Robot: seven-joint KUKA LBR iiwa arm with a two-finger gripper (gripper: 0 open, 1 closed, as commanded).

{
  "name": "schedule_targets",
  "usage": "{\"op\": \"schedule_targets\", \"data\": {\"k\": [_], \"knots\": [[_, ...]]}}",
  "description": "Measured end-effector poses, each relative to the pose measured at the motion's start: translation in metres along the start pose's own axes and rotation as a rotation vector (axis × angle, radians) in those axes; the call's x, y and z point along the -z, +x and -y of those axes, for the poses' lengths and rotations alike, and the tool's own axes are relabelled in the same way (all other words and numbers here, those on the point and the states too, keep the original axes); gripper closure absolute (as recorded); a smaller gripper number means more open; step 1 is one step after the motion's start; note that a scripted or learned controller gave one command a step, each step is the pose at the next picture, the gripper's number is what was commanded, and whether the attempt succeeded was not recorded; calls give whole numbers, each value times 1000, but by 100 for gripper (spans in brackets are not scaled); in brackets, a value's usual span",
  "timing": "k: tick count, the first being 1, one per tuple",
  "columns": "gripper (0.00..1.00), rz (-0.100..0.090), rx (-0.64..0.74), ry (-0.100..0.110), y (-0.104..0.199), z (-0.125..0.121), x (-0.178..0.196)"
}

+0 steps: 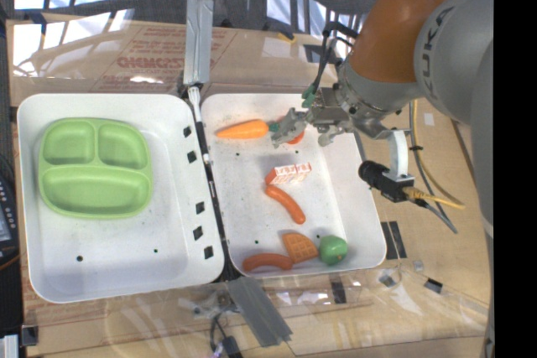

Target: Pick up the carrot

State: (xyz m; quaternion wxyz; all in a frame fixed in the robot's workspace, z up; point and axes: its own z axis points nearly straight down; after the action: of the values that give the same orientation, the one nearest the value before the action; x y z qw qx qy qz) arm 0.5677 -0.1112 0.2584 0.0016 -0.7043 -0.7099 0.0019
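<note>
Two sausages (285,204) lie below carrot (242,129); gripper (288,130) beside it.

Two white bins (50,281) are counted, one green divided tray (95,166), one carrot (242,130), two sausages (285,204), one green fruit (333,248), one red-and-white carton (289,173).

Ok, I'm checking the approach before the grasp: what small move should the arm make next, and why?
Probably a short shift toward the view's left. The tool sits at the carrot's green-topped end in the right bin, with something red-orange right beneath it, while the orange body lies further left. Centring over the body should give a surer grasp.
</note>
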Motion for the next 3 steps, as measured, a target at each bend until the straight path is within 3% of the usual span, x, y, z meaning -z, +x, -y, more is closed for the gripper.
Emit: {"op": "schedule_targets", "data": {"k": [1,2,3], "knots": [[0,1,31,-2,21,-73,-23],[0,0,115,-1,49,-47,-68],[0,2,19,-3,3,-80,-91]]}}
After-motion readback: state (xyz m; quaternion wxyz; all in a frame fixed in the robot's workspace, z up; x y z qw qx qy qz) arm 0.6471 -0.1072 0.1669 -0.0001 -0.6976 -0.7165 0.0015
